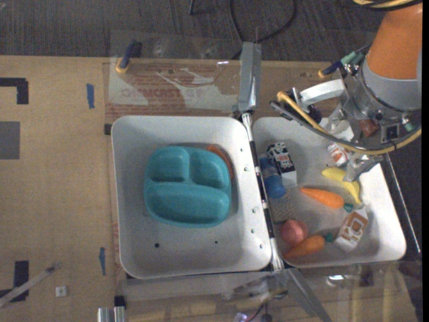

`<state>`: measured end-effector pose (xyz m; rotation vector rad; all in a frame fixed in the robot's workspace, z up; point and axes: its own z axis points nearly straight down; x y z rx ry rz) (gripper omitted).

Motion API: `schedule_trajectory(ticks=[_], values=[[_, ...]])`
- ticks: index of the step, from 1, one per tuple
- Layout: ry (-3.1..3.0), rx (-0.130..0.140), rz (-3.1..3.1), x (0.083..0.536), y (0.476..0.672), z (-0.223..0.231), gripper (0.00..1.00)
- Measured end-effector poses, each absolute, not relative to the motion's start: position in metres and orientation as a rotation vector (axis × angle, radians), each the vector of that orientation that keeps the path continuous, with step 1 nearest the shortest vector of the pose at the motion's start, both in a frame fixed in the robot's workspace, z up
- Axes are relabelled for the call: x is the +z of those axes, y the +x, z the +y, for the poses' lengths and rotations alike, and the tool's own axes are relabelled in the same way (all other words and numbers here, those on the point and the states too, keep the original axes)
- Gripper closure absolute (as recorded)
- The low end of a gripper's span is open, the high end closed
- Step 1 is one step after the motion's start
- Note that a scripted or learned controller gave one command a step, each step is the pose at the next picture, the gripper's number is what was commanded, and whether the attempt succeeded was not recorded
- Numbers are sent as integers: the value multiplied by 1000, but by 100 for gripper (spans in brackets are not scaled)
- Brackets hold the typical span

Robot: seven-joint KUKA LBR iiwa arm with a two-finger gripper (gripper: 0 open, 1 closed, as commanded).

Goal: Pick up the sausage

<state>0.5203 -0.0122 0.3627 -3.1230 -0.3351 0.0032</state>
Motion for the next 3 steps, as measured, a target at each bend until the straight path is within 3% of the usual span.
schedule_trajectory(ticks=[1,2,3], values=[[-3097,10,-516,299,479,35,0],[-3128,-3,-309,435,480,43,0],[-3128,2,-306,306,480,114,0]])
